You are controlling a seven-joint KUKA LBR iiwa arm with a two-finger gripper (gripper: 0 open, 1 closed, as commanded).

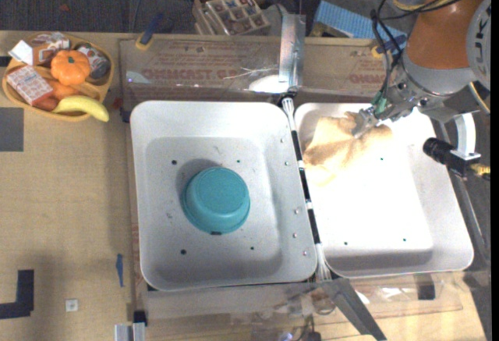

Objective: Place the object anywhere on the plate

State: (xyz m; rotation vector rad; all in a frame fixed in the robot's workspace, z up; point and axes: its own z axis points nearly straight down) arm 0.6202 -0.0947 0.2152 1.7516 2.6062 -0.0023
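on my feed's far left a tan wicker basket of toy fruit rests on the bench. the left white bin holds a round teal plastic plate near its middle. in the right white bin, at its upper-left corner, a floppy beige cloth object lies blurred. the gripper meets its upper right edge; i cannot tell how its fingers stand.

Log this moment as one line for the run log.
gripper: at tan cloth, right bin | teal plate: left bin, bare | placement: not done
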